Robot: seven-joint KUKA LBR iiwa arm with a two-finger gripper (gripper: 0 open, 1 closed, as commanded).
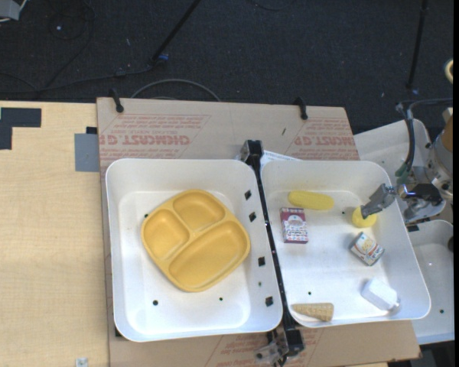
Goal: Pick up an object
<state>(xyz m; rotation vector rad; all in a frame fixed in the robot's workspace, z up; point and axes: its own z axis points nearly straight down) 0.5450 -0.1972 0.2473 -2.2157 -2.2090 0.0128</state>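
End effector (381, 199), grip state indiscernible, poised at small yellow rounded object (362, 218) in right white bin (413, 281); nothing lifted.

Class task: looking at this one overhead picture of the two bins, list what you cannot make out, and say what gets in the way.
- Arm: cut off by the right edge of the camera view.
- End effector: too small to tell whether it is open or shut; it overlaps the small yellow object, hiding any contact.
- Red box and can: labels too small to read.
- Wafer: sits on the right bin's front rim; its far side is unclear.
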